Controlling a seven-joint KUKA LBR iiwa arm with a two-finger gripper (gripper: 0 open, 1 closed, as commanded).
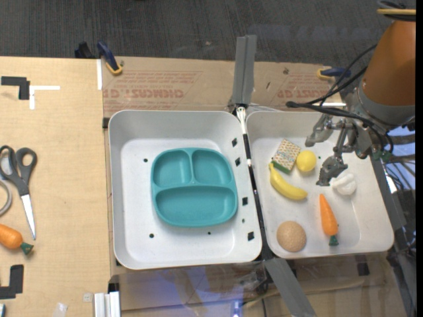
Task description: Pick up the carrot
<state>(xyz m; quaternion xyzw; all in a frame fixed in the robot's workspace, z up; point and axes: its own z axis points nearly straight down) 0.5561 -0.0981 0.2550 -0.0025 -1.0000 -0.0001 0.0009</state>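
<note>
The gripper (334,170) is seen over the right bin (370,243), near its top right part. Whether its fingers are apart or together cannot be told. Nothing is seen held between them. A small white thing (344,185) is seen just beside the gripper, at about 4 o'clock from it. The grey arm with its orange band (393,61) is seen coming in from 1 o'clock.

The carrot (328,218) is found lying flat in the right bin, at 6 o'clock from the gripper and near it. Its green end is turned toward 6 o'clock. It is not touched by the gripper.

A yellow lemon (305,161) is placed at 9 o'clock from the gripper. A speckled block (287,154) is leaned just beside the lemon, at its 9 o'clock. A banana (285,183) is laid below them, at 8 o'clock from the gripper. A round brown thing (291,236) is set at 8 o'clock from the carrot.

In the left bin (125,197) a teal plate (194,187) with three parts is kept.

On the wooden bench (53,243), far off at 9 o'clock, scissors (20,180) are laid. A second carrot (12,238) is seen at 6 o'clock from the scissors.
</note>
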